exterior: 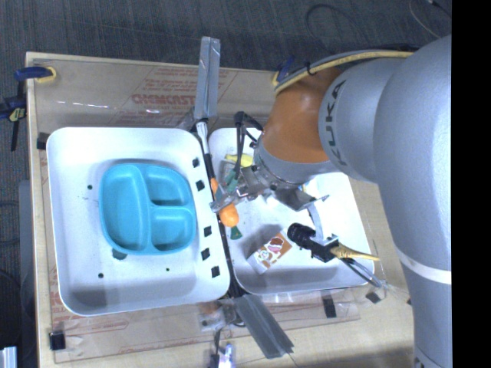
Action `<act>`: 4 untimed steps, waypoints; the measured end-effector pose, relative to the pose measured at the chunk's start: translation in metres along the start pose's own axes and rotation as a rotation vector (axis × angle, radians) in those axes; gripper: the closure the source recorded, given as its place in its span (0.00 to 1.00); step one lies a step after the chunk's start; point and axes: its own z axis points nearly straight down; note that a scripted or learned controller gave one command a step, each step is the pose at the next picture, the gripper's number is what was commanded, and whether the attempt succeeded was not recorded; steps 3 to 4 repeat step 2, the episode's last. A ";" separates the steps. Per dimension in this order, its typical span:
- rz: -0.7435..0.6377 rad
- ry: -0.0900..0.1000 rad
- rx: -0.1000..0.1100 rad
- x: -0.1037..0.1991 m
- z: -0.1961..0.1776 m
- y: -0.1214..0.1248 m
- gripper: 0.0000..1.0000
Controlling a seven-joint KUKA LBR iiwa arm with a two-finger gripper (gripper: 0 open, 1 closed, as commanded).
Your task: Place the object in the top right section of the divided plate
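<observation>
Grey arm (399,121) looms over the right bin (349,278); gripper (228,194) near an orange object (229,216), jaw state unclear; blue plate (149,207) left.

- The divided plate (146,209) is light blue with rounded corners and three sections. It lies flat in the middle of the left white bin.
- The object (229,216) is small, round and orange. It sits at the left edge of the right bin, just beside the wall between the bins.
</observation>
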 end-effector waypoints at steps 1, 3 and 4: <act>0.070 -0.001 -0.001 0.060 0.000 0.016 1.00; 0.071 -0.001 -0.001 0.060 0.000 0.016 0.00; 0.071 -0.001 -0.001 0.060 0.000 0.016 0.00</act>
